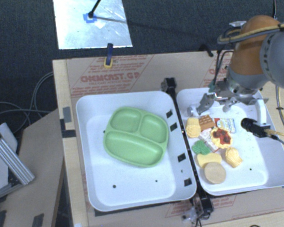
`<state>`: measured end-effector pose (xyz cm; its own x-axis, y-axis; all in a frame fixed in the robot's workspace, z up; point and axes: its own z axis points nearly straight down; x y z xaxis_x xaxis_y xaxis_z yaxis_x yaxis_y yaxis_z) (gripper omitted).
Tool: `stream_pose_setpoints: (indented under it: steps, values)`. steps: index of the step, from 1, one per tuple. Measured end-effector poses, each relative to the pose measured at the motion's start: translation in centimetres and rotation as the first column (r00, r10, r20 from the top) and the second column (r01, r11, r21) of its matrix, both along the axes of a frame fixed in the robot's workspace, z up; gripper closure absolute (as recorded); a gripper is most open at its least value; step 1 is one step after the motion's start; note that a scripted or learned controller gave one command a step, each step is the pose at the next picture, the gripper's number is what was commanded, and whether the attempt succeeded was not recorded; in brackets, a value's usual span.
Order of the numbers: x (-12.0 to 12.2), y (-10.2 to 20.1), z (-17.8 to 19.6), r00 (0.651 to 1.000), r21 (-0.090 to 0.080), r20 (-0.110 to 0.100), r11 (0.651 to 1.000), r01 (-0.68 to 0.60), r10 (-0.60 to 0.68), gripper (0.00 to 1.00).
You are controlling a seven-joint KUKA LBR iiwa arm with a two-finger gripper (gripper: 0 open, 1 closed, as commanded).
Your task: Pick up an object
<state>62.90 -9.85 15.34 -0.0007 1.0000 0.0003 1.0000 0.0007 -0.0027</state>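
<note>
- Plastic toy foods (219, 137) sit clustered in right bin (275, 172), lower right of frame, tan disc (214, 173) at bottom of the pile.
- Gripper (207, 103) hovers at cluster's upper edge; can't tell how far open, no item visibly gripped.
- Green divided plate (135, 136) lies in left bin (99, 189), frame centre.

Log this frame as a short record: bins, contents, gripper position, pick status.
left bin: holds a green divided plate
right bin: holds a pile of toy food, with a tan round disc at its near end
gripper: over the right bin's far left part, just beyond the pile
pick status: no object visibly held
</note>
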Motion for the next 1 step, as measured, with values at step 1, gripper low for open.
stream_pose_setpoints:
  steps: [1]
  values:
    - [-0.37,-0.19,-4.18,1.0,-0.001,0.004,1.0,0.001,-0.001,0.0]
